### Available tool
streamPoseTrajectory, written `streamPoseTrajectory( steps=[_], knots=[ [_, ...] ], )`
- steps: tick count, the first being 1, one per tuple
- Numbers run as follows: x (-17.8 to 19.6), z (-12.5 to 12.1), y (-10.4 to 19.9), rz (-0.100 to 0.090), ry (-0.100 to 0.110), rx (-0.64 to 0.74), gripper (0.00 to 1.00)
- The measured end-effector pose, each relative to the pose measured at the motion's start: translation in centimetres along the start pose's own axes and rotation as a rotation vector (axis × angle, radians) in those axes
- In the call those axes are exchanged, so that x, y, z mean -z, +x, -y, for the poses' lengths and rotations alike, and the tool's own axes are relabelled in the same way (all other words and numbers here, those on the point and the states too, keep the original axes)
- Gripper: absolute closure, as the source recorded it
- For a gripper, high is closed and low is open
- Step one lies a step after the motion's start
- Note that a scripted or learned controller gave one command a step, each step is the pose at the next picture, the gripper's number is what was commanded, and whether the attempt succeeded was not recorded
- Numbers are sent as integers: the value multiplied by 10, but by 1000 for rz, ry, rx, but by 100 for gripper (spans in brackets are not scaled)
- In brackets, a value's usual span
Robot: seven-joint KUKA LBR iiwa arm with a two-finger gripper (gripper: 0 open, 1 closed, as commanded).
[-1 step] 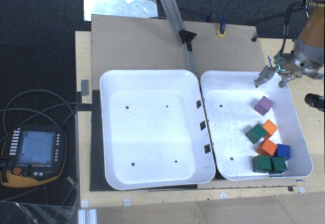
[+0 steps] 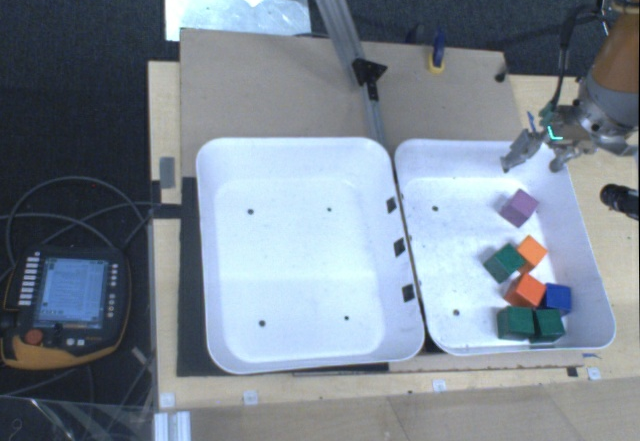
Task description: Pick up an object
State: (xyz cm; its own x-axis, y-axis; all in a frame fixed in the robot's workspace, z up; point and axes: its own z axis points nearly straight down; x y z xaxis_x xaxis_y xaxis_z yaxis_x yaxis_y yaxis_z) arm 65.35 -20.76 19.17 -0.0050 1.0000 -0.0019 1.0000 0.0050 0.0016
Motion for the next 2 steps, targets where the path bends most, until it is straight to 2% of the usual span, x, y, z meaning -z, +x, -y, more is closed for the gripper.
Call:
streamPoseTrajectory(
  steps=[1,2],
  knots=[
    [-59,-5,-5,-1,4,0,0],
    [-103,-5,-4,-2,3,0,0]
  ],
)
